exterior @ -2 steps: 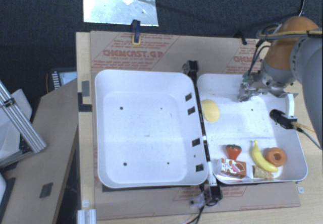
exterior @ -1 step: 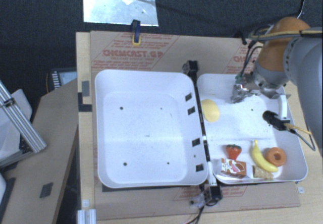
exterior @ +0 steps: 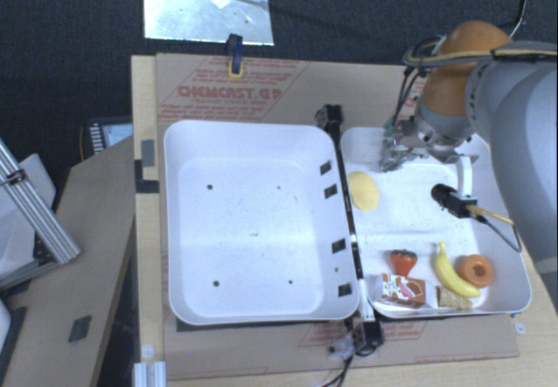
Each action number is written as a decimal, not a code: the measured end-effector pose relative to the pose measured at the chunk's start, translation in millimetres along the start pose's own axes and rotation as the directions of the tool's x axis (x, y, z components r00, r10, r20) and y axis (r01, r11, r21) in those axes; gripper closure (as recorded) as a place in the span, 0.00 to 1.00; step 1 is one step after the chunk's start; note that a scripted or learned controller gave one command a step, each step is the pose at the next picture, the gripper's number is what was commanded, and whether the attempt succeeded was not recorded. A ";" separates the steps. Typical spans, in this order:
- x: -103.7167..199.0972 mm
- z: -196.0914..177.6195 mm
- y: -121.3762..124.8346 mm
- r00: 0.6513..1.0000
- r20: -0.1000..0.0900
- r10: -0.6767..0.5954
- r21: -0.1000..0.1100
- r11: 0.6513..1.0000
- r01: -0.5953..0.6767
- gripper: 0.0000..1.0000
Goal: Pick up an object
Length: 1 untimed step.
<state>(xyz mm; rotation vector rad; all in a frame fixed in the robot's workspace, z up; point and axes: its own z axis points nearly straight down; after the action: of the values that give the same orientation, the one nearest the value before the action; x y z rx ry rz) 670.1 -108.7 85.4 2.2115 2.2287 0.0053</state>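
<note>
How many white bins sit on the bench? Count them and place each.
2. The left bin takes up the bench's middle; the right bin lies beside it under the arm, holding the small objects. None looks hidden.

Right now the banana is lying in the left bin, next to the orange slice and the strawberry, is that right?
Not quite. The banana lies in the right bin, not the left one, as the camera view shows. The rest holds: it sits next to the orange slice, and the strawberry is close by on its other side.
</note>
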 end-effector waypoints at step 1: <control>26.8 -50.4 0.6 1.000 0.001 0.001 -0.003 1.000 -0.001 1.00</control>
<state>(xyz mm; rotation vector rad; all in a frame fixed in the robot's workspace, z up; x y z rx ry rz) 670.3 -82.0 135.8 2.2105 2.2264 0.0079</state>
